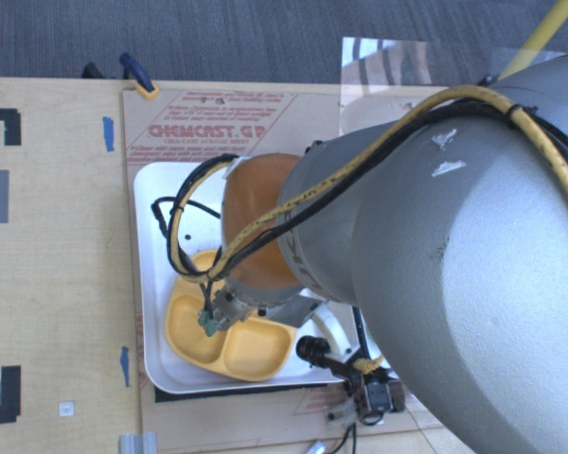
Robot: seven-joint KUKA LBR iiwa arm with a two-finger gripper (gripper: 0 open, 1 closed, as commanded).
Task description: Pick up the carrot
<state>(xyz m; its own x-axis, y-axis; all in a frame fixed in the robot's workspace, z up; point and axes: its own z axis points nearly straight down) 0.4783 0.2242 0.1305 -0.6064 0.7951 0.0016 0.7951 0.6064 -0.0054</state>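
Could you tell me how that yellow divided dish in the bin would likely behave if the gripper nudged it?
The yellow dish looks like thin moulded plastic, so probably light and stiff. Lying on the smooth white bin, it would likely slide rather than tip, being shallow and wide.

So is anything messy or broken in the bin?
Nothing looks spilled or broken. The arm covers most of the white bin, and a yellow divided tray lies in it under the wrist. I can't spot the carrot from here.

Glossy yel. plastic tray (229, 350)
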